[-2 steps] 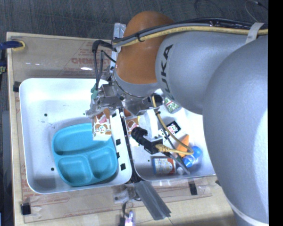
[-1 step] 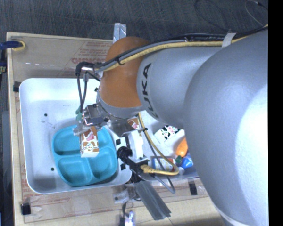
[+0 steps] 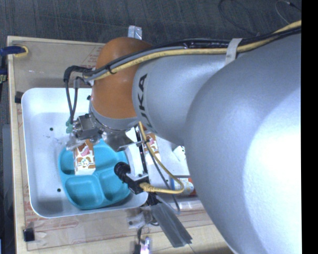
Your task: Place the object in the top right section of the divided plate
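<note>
A blue divided plate (image 3: pixel 98 187) lies in the lower part of the left white bin (image 3: pixel 34 142). A small white box with brown and orange patches (image 3: pixel 85 159) is over the plate's upper-left compartment as seen here, its top end right against my gripper (image 3: pixel 84 137). The gripper reaches down from the orange wrist band (image 3: pixel 116 83) at the plate's far edge. Whether the box rests on the plate or hangs just above it cannot be told, and the wrist hides the plate's upper right part.
The big grey arm covers the right bin almost wholly. Beside the wrist peek out another patterned piece (image 3: pixel 151 144), a white item (image 3: pixel 178 152) and something with a red end (image 3: pixel 187 184). Bare white bin floor lies left of and above the plate.
</note>
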Controlling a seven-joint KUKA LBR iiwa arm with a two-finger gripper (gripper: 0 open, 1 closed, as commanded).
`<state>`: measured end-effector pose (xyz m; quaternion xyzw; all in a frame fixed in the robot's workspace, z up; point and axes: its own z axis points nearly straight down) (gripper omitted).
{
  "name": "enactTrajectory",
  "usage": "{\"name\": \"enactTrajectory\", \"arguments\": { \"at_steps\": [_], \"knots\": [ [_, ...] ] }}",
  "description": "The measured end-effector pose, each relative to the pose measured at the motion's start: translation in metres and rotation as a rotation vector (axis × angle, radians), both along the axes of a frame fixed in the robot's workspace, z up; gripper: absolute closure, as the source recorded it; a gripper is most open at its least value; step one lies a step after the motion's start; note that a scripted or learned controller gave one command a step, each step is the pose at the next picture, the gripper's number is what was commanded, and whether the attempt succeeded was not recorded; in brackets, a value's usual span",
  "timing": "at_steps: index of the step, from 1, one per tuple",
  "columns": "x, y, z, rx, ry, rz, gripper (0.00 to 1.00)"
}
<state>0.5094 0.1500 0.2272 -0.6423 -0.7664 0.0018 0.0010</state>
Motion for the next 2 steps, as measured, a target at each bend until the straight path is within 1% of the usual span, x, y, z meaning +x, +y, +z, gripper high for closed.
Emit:
{"name": "enactTrajectory", "arguments": {
  "at_steps": [1,2],
  "knots": [
    [-0.013,-0.034,-0.101,0.004,-0.015,0.015,1.00],
    [0.051,-0.008,-0.131,0.001,-0.002,0.150,1.00]
  ]
}}
